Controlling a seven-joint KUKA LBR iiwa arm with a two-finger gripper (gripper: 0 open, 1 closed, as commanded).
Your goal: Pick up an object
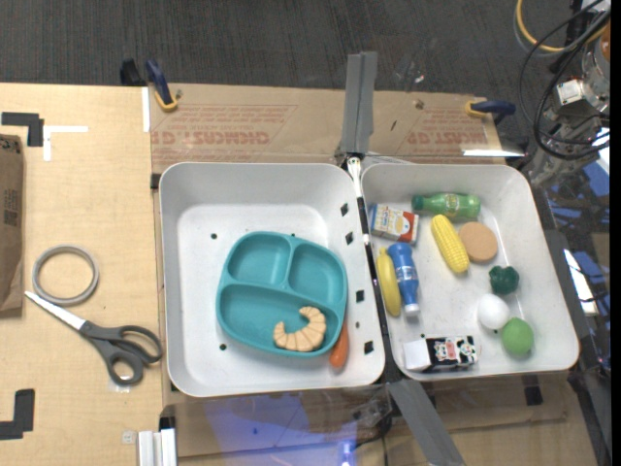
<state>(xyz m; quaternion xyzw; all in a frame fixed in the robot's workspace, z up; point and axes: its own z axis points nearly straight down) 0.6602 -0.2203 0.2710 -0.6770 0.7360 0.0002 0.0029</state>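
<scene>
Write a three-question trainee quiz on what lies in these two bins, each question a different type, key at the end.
1. True or false: the croissant lies in the teal divided plate.
2. Which thing lies nearest the right bin's front-left corner?
A. green bottle
B. black-and-white carton
C. corn cob
3. Fill in: the blue bottle lies beside the ______.

Key:
1. True.
2. B.
3. Banana, on the bottle's left in the camera view.
</scene>
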